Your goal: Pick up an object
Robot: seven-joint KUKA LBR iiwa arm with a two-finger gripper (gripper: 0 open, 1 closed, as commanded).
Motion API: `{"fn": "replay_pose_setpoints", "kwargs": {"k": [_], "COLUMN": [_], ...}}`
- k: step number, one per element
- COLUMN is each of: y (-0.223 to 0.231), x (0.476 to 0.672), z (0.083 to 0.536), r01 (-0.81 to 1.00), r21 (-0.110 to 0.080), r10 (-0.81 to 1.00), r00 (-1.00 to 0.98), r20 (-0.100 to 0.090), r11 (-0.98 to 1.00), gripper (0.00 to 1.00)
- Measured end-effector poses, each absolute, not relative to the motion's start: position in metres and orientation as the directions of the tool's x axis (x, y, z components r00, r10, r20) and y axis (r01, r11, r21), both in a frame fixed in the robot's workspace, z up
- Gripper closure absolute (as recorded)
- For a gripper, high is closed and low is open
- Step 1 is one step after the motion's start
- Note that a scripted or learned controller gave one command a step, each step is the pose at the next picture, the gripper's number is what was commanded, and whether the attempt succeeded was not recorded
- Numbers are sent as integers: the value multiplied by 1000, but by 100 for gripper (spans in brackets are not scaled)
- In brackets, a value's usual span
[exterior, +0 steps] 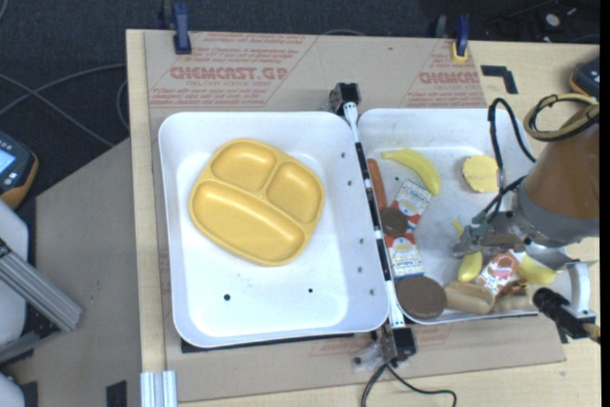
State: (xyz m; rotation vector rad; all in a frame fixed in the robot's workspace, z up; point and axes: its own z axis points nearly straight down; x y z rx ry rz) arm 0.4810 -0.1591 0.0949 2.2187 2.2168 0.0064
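Note:
The right bin (419,121) holds several toy foods. A yellow banana (416,169) lies near its back, with a pale yellow round piece (481,173) to the right of it. A white and red packet (410,203) and a reddish sausage (377,186) lie by the bin's left wall. A brown disc (420,296), a tan bread piece (469,298) and a red and white wrapped item (498,272) crowd the front. My gripper (479,236) is low in this bin's right half, just above the wrapped item and a small yellow piece (470,266).
The left bin (191,300) carries a yellow divided plate (257,200). A black clip (345,95) joins the bins at the back. My grey arm with its orange band (570,181) comes in over the right bin's right wall, trailing a black cable (498,133).

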Motion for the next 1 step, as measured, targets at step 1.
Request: {"fn": "replay_pose_setpoints", "kwargs": {"k": [1], "y": [-23], "x": [492], "z": [190], "r01": [1000], "r21": [10], "r10": [1000], "r00": [-13], "r20": [3], "r11": [13], "gripper": [100]}}
